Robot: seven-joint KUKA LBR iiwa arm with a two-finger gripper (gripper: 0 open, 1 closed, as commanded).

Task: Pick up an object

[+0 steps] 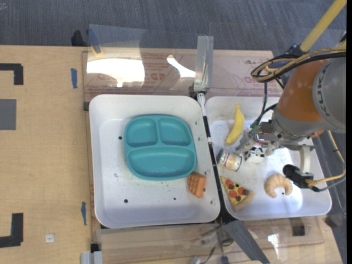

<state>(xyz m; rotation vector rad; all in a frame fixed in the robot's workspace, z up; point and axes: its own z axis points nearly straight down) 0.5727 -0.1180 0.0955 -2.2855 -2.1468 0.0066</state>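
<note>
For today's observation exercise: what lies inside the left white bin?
The left bin holds a teal divided plate, its compartments bare, and an orange toy food piece beside the plate's corner. Whatever is under the plate is covered.

The gripper [254,146] sits low over the right bin [316,202], and its fingers are too small and cluttered to tell — open or closed, it is not clear. A black-and-white object [254,154] just under it is partly covered and cannot be identified. The arm [311,100] is cut by the right edge. The small jar [231,160] has an unreadable label.
</note>
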